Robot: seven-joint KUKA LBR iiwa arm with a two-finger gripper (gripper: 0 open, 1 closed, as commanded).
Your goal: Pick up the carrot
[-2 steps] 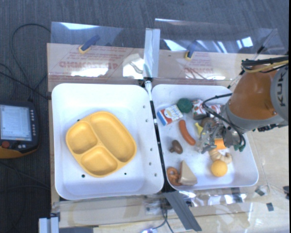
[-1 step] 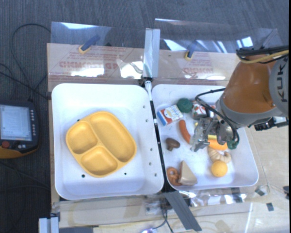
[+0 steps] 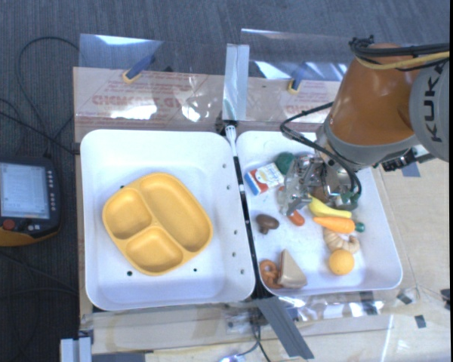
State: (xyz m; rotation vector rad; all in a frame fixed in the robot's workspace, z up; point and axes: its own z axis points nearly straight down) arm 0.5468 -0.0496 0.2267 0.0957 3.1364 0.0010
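Over right bin: gripper low among toys, just left of carrot, not holding it; finger state unreadable

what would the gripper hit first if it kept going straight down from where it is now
Probably the right bin's floor just left of the carrot, near a small red piece. The gripper sits left of the carrot; depth is unclear.
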